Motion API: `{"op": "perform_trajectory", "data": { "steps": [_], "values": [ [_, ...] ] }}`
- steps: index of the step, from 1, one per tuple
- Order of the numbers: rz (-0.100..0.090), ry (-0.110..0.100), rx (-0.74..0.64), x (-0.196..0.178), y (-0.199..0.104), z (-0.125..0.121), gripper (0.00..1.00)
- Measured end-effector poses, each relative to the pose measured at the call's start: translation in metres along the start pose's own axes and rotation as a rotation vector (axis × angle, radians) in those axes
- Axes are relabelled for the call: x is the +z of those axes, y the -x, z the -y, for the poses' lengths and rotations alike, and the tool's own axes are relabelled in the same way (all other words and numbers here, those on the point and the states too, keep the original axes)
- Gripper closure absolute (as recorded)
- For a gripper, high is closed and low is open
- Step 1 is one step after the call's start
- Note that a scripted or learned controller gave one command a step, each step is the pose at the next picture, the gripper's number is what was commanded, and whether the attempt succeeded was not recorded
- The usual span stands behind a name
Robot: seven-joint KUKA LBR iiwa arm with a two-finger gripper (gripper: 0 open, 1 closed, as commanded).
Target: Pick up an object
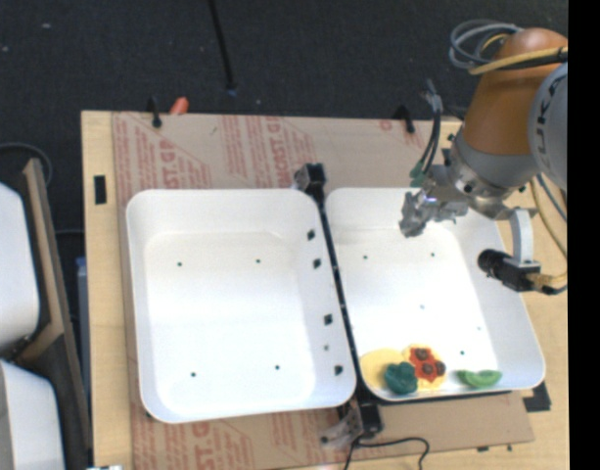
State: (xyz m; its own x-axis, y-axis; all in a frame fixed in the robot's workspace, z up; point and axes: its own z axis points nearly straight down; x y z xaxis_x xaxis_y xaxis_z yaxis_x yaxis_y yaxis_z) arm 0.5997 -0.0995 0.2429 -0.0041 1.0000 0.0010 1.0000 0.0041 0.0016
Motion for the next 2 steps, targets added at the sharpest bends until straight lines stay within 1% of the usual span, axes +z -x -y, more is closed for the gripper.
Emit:
{"op": "perform_trajectory", "data": {
  "steps": [1, 2],
  "values": [
    [0.0, -0.001, 0.001, 0.003, -0.041, -0.014, 1.0],
    [0.0, 0.0, 0.001, -0.006, -0.089, -0.029, 1.0]
  ]
}}
